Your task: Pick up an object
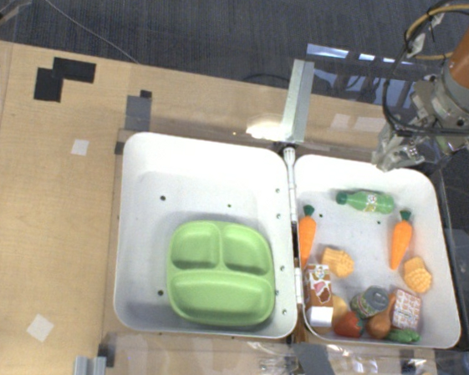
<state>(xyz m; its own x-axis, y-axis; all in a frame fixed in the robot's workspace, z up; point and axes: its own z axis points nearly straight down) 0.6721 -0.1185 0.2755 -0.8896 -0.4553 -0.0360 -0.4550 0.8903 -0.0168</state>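
Light wooden bench (pixel 36 227) with dark carpet behind it, two white bins side by side. The left bin (pixel 148 173) has a green divided plate (pixel 221 272); the right bin (pixel 434 205) has toy food, like a green bottle (pixel 366 202) and two carrots (pixel 400 238). The arm's gripper (pixel 397 152) hovers over the right bin's far edge; can't tell how its jaws stand.
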